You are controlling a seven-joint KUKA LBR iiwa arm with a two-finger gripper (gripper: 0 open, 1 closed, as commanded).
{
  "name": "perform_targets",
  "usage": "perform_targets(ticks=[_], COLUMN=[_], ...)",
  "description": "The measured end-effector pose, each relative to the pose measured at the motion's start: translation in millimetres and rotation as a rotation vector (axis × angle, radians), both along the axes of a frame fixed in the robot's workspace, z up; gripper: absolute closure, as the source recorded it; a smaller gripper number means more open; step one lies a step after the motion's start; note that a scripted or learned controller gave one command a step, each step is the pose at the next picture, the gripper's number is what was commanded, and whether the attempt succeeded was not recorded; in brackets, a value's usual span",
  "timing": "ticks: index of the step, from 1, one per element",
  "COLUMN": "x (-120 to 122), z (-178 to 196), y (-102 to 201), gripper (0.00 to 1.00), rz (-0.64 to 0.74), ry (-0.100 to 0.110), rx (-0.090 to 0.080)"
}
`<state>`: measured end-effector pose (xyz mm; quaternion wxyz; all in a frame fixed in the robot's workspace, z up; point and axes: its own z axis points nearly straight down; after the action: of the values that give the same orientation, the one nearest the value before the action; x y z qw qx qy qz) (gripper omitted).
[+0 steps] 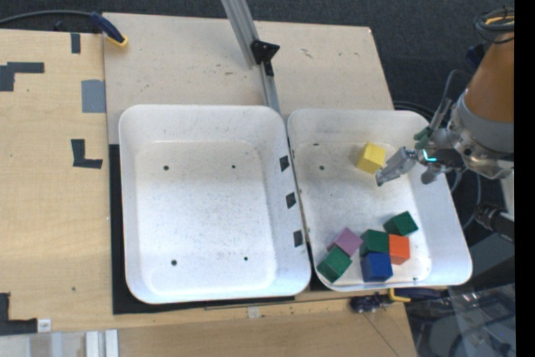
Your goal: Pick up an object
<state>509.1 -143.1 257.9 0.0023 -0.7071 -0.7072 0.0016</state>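
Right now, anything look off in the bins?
Nothing damaged or spilled. The yellow block sits alone in the right bin, apart from the other blocks clustered at its near edge. The gripper is beside it.

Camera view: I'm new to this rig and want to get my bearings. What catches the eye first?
The gripper hangs over the right bin, right beside a lone yellow block. Below it, coloured blocks cluster at that bin's near edge: green, purple, blue, orange. The left bin sits alongside.
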Motion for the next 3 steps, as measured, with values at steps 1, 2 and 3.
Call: perform_targets(ticks=[1, 2, 3], x=[0.8, 5.0, -1.5], z=[2.2, -47.1, -93.1], y=[0.1, -6.9, -10.7], gripper=[0.00, 0.00, 0.00], rz=[0.001, 0.000, 0.000], ry=[-0.005, 0.001, 0.002], rx=[-0.001, -0.001, 0.000])
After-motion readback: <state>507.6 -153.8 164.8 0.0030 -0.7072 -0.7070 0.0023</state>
